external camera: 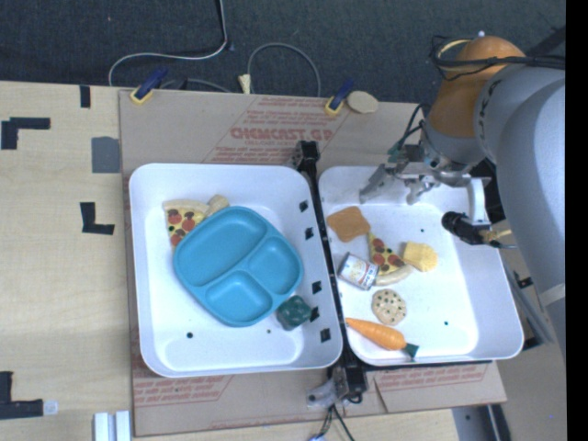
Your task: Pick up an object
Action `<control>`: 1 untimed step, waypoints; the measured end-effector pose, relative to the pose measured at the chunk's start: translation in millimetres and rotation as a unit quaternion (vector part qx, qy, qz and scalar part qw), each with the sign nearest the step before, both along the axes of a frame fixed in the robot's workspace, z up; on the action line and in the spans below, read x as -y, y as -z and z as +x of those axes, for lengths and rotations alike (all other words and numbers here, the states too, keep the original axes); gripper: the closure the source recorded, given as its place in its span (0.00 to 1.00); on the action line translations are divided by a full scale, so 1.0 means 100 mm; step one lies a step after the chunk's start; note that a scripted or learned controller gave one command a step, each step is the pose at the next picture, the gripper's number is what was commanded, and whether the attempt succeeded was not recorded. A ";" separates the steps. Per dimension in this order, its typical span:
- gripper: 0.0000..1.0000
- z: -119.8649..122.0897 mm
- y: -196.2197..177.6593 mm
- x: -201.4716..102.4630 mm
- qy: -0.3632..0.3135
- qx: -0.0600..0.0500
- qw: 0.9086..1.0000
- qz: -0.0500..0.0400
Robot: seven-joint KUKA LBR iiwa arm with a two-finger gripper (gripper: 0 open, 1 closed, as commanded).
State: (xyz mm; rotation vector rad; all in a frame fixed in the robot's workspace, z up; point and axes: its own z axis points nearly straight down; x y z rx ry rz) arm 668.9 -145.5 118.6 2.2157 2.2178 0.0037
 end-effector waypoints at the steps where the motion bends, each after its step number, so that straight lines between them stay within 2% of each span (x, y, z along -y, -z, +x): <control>1: 0.00 -0.39 -0.21 -0.13 0.001 -0.004 1.000 0.001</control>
